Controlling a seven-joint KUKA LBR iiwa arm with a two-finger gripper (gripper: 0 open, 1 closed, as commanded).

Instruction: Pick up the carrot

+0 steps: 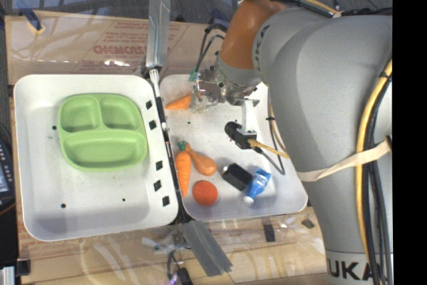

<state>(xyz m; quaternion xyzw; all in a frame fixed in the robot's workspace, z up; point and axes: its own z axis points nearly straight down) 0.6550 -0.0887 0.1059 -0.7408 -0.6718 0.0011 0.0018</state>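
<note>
A long orange carrot [183,173] with a green top lies against the left wall of the right bin [290,193], pointing toward the front. A second, smaller orange carrot-like piece [177,103] lies at the bin's back left. My gripper [198,94] hangs over that back corner, its tip just right of the small orange piece. From above I cannot make out whether the piece is touched or held.
Beside the long carrot lie an orange-brown pear-shaped piece [202,162], an orange ball [205,192], a black block [235,175] and a blue-and-white bottle [257,185]. The left bin [33,210] holds a green divided plate [103,130]. My arm covers the bin's right side.
</note>
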